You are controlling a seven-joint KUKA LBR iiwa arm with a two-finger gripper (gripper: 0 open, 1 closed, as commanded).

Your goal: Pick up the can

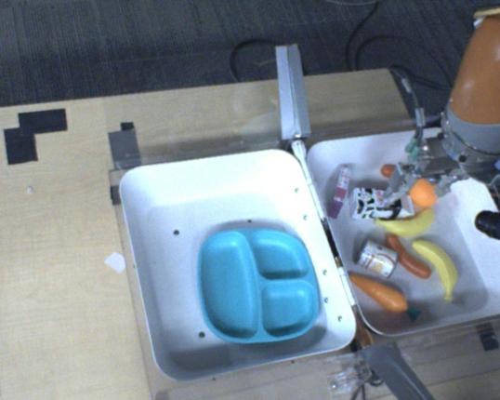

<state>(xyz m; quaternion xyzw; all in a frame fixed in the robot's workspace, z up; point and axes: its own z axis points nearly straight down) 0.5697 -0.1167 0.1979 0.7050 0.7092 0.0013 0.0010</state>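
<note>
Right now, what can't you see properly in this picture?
- Gripper: in the camera view its fingers blur into the toys under it, so open or shut is unclear.
- Can: too small to read its label.
- Arm: cut off by the right edge.
- Carrot: its green tip is blurry.

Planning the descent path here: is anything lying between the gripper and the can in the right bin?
Yes. The gripper hovers near the bin's far side, while the can lies nearer the front. A yellow banana and a black-and-white carton lie between them, and a sausage touches the can's right side.
</note>
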